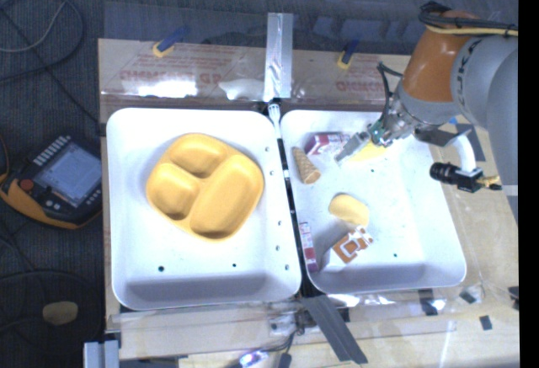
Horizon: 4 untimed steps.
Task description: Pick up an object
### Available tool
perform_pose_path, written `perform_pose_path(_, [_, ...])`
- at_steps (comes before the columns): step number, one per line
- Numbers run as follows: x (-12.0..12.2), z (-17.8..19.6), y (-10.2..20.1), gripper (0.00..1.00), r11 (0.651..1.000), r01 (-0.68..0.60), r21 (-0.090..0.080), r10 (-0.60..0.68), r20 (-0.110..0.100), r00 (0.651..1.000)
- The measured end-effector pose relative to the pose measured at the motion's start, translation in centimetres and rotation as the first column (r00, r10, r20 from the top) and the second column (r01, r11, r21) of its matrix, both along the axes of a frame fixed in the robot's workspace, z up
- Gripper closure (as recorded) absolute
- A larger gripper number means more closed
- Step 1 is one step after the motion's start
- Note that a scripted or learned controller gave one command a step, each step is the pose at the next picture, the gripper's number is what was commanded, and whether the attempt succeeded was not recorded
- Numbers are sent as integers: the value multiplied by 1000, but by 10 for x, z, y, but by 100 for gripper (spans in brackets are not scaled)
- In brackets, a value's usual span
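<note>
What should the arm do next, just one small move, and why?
Probably a short straight descent. The gripper sits at the back of the right bin, over a pale yellow item and right beside a red and white packet. Nothing shows between the fingers, so no pick looks made. Dropping onto the yellow item seems the shortest route to one.

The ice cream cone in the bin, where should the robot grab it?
Probably across the middle of the cone, coming straight down from above. It lies flat on the right bin's floor, narrow end up-left, wide end down-right. The bin wall sits close on its left, so fingers would likely fit better closing across its narrow sides.
</note>
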<state>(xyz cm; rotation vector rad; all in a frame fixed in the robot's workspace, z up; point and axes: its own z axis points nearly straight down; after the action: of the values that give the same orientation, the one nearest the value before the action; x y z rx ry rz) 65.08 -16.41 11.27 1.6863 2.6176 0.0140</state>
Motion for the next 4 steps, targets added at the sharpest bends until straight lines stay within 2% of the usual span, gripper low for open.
perform_pose_path(1, [1, 11, 0, 100, 1000, -1, 1, 1, 2, 1000])
perform_pose_path(2, [18, 115, 110, 100, 999, 51, 7, -51, -29, 998])
perform_pose_path(3, [3, 134, 69, 100, 964, -265, 4, 265, -28, 964])
perform_pose_path(4, [-30, 116, 112, 100, 999, -31, 8, 31, -30, 999])
